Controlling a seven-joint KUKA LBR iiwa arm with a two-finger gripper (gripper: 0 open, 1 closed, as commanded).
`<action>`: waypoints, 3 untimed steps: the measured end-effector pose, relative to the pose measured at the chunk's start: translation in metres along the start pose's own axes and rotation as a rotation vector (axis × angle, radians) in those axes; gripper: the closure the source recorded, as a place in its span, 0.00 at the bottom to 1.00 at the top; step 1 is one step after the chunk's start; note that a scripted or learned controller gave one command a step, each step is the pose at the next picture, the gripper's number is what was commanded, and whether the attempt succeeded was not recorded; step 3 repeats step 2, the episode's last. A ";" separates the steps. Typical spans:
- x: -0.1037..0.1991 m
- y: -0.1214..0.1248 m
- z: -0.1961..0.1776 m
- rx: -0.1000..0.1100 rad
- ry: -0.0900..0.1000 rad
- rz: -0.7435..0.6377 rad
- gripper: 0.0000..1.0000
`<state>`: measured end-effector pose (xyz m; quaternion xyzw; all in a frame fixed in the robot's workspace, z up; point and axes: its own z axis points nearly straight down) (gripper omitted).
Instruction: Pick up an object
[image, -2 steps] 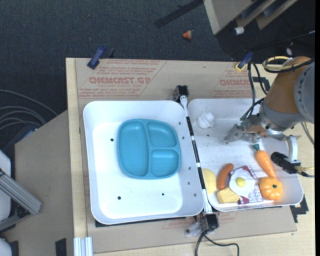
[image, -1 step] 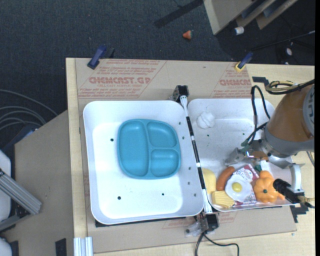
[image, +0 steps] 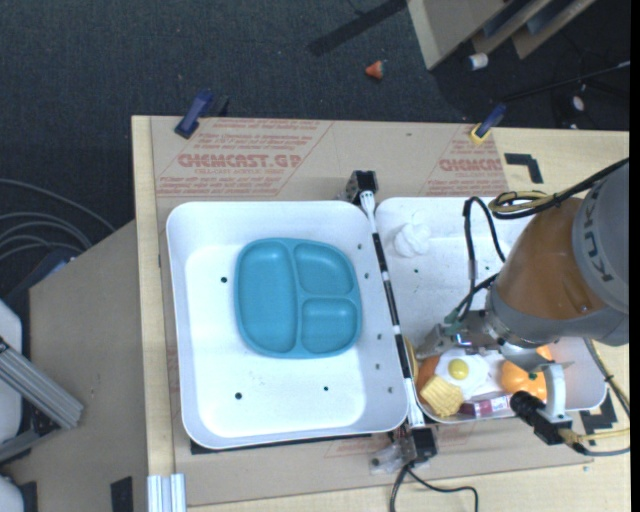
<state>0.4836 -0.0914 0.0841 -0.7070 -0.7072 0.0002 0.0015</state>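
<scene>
My arm reaches in from the right and hangs low over the right bin (image: 440, 215). Its orange band and grey wrist cover most of that bin. The gripper (image: 463, 338) points down at the bin's near-left corner, just above a cluster of toy food. That cluster holds a fried egg (image: 458, 372), a yellow ridged piece (image: 442, 398), an orange piece (image: 518, 378) and a dark red bar (image: 489, 405). A small white object (image: 410, 238) lies apart at the bin's far-left corner.
The left bin (image: 200, 330) holds a blue divided plate (image: 297, 296) near its middle. A black clip (image: 361, 184) sits at the far end of the wall between the bins. Cables run along the arm on the right.
</scene>
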 end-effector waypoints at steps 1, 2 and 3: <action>0.000 0.001 -0.010 -0.004 -0.001 0.001 1.00; 0.029 -0.004 -0.118 -0.003 -0.001 0.000 1.00; 0.029 -0.004 -0.118 -0.003 -0.001 0.000 1.00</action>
